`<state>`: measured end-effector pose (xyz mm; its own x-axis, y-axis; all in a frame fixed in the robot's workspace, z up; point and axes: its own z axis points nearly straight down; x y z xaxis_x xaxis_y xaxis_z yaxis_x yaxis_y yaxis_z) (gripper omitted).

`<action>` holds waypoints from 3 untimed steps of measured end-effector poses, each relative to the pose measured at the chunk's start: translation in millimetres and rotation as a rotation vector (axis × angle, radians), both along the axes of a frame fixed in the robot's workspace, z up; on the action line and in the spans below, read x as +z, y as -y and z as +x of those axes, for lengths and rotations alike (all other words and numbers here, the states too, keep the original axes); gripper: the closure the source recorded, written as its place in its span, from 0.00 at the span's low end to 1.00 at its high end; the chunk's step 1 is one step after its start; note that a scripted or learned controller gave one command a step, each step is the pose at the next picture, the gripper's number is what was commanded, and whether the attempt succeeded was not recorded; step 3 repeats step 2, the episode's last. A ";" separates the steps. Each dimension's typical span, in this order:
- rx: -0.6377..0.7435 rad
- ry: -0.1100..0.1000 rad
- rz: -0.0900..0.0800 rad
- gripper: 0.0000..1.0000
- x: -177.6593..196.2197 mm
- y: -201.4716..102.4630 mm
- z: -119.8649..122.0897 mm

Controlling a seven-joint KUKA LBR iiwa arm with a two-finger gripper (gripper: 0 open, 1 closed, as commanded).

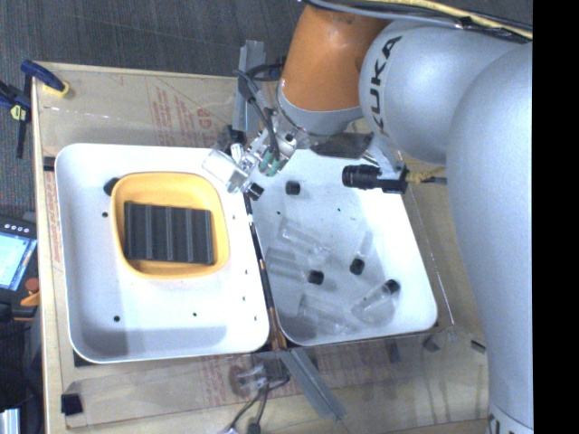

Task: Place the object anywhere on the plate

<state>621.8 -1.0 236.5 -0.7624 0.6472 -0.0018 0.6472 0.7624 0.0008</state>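
Above the seam between the two bins, upper centre of the frame, the gripper [246,168] pinches a clear plastic object [220,165] between its fingers. It looks like the carry step. The yellow plate [127,188] lies lower left in the left bin [163,333]; next comes a short move there, then release.

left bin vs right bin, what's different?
The left bin holds a yellow plate with a dark ribbed block on it; the right bin holds scattered clear vials with black caps. The claw hangs near their shared edge. Both are shallow and white.
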 end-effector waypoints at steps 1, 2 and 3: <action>0.307 -0.005 0.000 1.00 -30.1 -0.8 -3.6; 0.307 -0.005 0.000 0.00 -30.0 -0.4 -3.6; 0.307 -0.005 0.000 0.00 -30.0 -0.4 -3.6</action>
